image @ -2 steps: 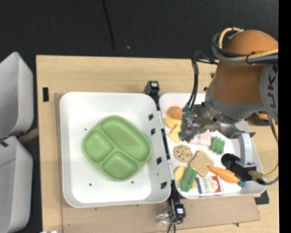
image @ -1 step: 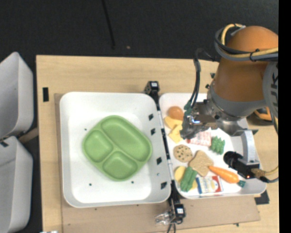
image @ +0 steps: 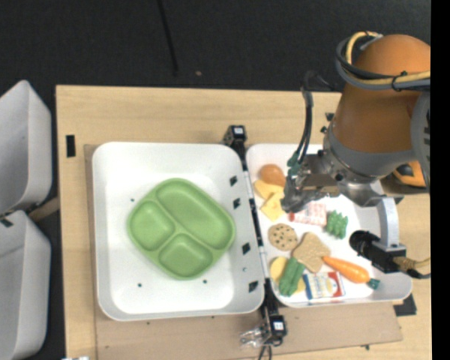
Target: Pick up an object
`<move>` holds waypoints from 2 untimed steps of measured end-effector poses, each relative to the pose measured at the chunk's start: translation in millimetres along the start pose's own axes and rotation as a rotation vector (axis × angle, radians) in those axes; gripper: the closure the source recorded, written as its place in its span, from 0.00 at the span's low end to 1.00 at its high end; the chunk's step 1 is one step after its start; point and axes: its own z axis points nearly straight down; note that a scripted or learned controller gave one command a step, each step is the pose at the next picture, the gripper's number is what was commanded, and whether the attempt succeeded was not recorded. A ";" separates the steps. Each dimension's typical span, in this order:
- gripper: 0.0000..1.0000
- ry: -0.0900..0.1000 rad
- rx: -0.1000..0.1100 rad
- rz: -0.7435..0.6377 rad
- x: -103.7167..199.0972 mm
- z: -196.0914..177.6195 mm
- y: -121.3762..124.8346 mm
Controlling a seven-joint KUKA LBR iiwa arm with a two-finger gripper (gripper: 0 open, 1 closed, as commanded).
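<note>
The right bin holds several toy foods. Among them are an orange round piece, yellow cheese wedges, a chocolate-chip cookie, a bread slice, a carrot, a green vegetable, a small green leafy piece, a red-and-white packet and a printed box. My gripper hangs low over the bin's upper middle, just right of the cheese wedges and above the packet. The arm hides what lies under it.
The left bin holds a green divided plate near its middle. A raised divider with black clips separates the two bins. The bulky orange arm covers the right bin's far right corner.
</note>
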 end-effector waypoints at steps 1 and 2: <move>1.00 -0.002 0.001 -0.008 -0.9 -9.2 0.9; 1.00 -0.003 0.002 -0.017 -1.8 -18.8 1.8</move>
